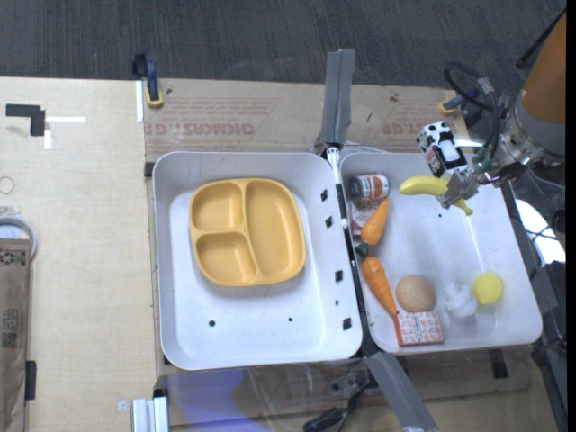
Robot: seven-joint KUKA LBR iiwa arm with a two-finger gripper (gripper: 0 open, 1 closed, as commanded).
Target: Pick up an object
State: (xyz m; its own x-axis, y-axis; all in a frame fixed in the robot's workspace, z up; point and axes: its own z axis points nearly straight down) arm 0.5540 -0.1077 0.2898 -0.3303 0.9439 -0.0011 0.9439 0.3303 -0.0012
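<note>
Crowding the banana point(426, 186) — can point(368, 187), carrots point(375, 220).

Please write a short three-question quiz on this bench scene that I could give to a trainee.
1. True or false: the yellow divided plate lies in the right bin.
2. Which item lies nearest the tool? A) banana B) yellow ball C) brown egg-shaped object
3. How many carrots lie along the right bin's left side?

Key
1. False: it lies in the left bin.
2. A.
3. Two: an upper carrot and a lower carrot.
</note>
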